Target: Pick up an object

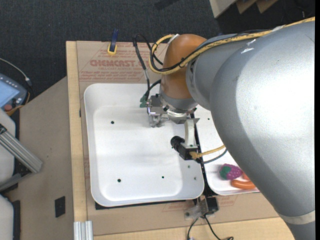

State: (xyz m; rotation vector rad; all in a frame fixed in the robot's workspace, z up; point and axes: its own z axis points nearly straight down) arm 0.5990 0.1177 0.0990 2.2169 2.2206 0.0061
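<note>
Count: two shallow white plastic bins side by side on the brown cardboard-topped table [107, 64]. The left white bin [100, 149] shows four small dark dots on its floor. The right white bin [220, 184] is mostly hidden under the arm; its near corner holds two objects: one small purple-and-green toy fruit [230, 172] and one orange elongated toy, carrot-like [243, 184]. One blue-and-yellow clamp [113, 43] sits at the far edge of the table.

Arm: the large grey robot arm [265, 114] enters from the right and covers most of the right bin. Its orange band [181, 59] sits above the wrist, with yellow and black cables looped around it. The wrist points down over the far-right part of the left bin, and the metal two-finger gripper [156, 120] hangs just above or at that bin's floor. Cannot tell whether the gripper is spread or closed; nothing is visible between its tips.

Objects: the orange toy lies flat, long axis running roughly left-right, its right end hidden under the arm. The purple fruit sits just beside it, on its far-left side, touching or nearly so. Both are well apart from the gripper, in the other bin.
</note>
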